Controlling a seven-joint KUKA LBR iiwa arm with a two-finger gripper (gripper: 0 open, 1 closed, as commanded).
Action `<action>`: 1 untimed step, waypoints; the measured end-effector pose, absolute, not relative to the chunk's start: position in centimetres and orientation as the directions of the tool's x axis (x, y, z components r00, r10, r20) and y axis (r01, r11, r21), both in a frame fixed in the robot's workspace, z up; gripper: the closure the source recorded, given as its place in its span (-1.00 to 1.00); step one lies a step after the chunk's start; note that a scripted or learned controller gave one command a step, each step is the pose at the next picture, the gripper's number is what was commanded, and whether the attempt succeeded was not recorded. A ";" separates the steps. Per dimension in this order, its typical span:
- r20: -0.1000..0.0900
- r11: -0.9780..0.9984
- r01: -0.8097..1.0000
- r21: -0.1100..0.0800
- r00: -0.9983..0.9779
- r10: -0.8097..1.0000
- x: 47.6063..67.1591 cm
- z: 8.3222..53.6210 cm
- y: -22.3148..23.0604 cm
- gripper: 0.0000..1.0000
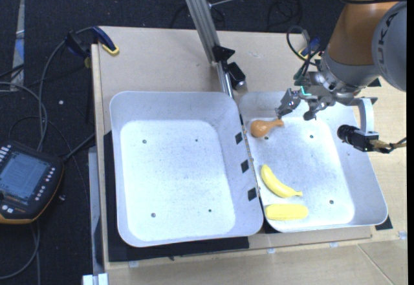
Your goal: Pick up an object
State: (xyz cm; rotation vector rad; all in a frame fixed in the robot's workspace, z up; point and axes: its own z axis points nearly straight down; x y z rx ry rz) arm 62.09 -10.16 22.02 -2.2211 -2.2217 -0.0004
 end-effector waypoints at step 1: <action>0.000 0.000 1.000 0.000 0.000 1.000 62.1 22.0 -10.2 -1.00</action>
